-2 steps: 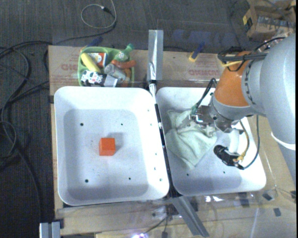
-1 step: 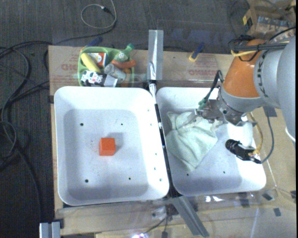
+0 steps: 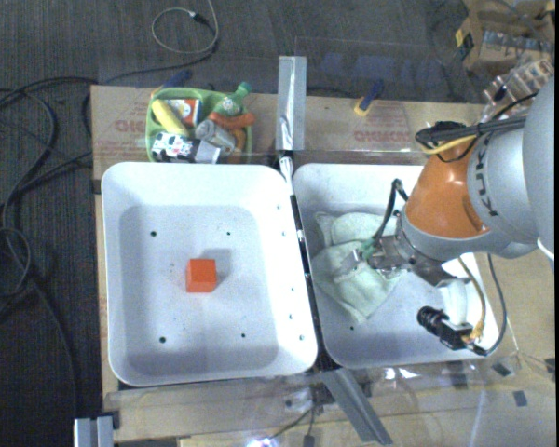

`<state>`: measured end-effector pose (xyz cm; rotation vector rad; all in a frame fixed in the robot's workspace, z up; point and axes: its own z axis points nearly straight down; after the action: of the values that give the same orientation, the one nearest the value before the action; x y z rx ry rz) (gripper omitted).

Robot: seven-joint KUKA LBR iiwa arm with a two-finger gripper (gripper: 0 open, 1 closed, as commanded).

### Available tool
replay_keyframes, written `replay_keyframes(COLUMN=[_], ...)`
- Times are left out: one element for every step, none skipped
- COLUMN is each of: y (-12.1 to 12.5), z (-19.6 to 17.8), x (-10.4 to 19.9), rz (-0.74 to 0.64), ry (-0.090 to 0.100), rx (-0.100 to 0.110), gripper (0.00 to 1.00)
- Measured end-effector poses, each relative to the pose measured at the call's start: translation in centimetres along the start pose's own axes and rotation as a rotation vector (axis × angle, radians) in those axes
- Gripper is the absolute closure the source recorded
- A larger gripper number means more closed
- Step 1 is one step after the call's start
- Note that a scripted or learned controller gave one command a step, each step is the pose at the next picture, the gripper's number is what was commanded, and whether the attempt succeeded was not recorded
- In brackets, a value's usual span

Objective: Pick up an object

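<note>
Grey arm lettered "KUKA"; gripper over pale cloth.

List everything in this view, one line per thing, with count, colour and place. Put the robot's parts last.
bins: two, white, side by side on the bench
cube: one, orange-red, middle of the left bin
cloth: one, pale green, crumpled in the right bin under the gripper
basket: one, green, behind the left bin, full of small mixed-colour toys
cables: several, dark, on the floor left and behind
boxes: a few, brown cardboard, top right corner
arm: one, grey with an orange band, reaching in from the right
gripper: one, dark, low over the cloth in the right bin
</note>
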<state>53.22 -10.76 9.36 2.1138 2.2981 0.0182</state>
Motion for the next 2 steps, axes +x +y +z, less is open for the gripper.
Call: replay_keyframes(y=[7.5,7.0], z=[0.2,-9.5], x=[-0.8,-1.6], rz=[-0.061,-0.041], ry=[-0.001,0.004], rx=[0.001,0.022], gripper=[0.00,0.00])
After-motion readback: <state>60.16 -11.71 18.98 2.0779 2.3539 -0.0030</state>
